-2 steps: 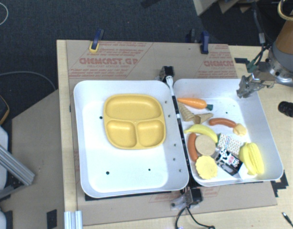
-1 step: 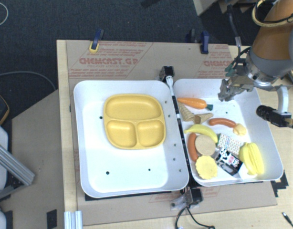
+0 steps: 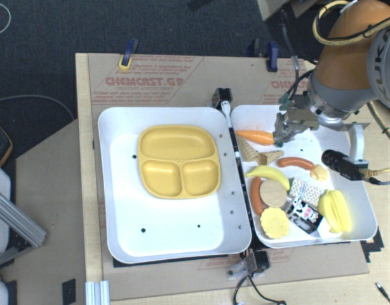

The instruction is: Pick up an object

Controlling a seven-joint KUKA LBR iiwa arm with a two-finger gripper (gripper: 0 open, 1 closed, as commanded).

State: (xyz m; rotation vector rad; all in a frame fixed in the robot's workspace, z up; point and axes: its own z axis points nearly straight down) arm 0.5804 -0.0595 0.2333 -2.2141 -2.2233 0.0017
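Toys crowded in the right bin (image 3: 366, 229), lower right of frame: corn cob (image 3: 335, 211), yellow lemon slice (image 3: 275, 222), patterned packet (image 3: 303, 200), red sausage (image 3: 256, 194), banana (image 3: 270, 175). Higher up, a second sausage (image 3: 295, 163) and a cone (image 3: 251, 150). Beyond these, an orange carrot (image 3: 255, 136), long axis running left to right across frame. Gripper (image 3: 285, 134) poised right at the carrot's right-hand end, pointing down; finger opening hidden, so cannot tell, and nothing visibly held. Likely target, then: carrot, lying leftward from the gripper. Left of centre, a yellow divided tray (image 3: 179, 159) in the left bin (image 3: 119, 189).
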